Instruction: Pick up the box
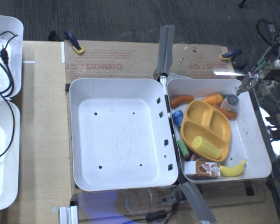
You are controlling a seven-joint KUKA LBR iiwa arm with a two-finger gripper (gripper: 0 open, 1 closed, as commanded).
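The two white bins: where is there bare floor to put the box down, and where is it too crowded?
The left bin offers bare white floor from wall to wall. The right bin is crowded: the yellow plate fills its middle, with the box and the banana along the near wall. A bare strip runs between the plate and the right wall.
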